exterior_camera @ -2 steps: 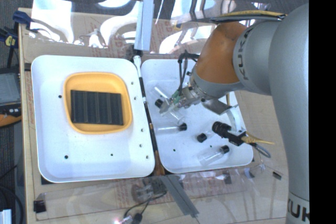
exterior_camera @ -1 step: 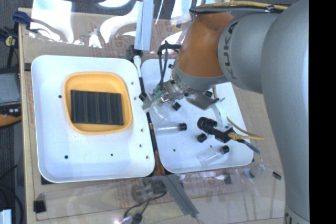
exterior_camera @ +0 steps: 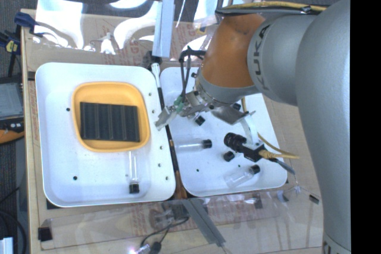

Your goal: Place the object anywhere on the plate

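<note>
I looked down at the bench from above. The big grey arm (exterior_camera: 297, 56) came in from the right, and its orange band (exterior_camera: 235, 50) hung over the back of the right bin (exterior_camera: 202, 181). The gripper (exterior_camera: 165, 118) sat low over the edge where the two bins meet. I could not tell how wide it was or if it had anything in it, because that part was too small and dark for me to see.

The yellow plate (exterior_camera: 80, 98) lay in the left bin (exterior_camera: 47, 128), near the back. A dark ridged pad (exterior_camera: 110, 122) lay flat inside the plate.

The little clear tube (exterior_camera: 132, 166) lay in the left bin too. It was just in front of the plate, on the white floor and not on the plate. Its black cap (exterior_camera: 134, 188) pointed toward the front edge of the bin. The gripper was well apart from it.

In the right bin I saw more small things. One clear tube with a black cap (exterior_camera: 193, 144) lay near the middle. Another one (exterior_camera: 241, 176) lay near the front. A chunky black part (exterior_camera: 241, 146) lay between them, a bit to the right.
</note>
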Motion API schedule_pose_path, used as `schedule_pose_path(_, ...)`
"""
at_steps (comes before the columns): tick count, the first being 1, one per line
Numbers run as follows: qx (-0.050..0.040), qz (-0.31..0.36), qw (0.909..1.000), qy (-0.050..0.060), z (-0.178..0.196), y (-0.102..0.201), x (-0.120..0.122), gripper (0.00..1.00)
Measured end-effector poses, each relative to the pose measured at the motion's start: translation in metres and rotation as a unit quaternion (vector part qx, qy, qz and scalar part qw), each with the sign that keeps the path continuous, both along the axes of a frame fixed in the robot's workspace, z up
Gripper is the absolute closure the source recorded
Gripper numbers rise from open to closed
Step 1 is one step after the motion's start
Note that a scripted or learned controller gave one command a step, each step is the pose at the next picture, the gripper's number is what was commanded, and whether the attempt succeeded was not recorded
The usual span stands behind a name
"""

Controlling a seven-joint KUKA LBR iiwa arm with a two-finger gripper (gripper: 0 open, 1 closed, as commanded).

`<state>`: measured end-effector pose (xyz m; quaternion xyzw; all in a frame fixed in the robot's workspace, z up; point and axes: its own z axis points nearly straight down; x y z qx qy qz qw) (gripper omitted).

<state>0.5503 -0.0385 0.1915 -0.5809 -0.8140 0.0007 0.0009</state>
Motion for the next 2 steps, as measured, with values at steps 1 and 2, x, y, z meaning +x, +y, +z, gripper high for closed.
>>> schedule_pose_path(1, -0.0001, 0.135, 0.9909, -0.001, 0.030, -0.022, 0.010, 0.00)
schedule_pose_path(2, 0.0000, 0.232, 0.9726, -0.001, 0.016, -0.015, 0.068, 0.00)
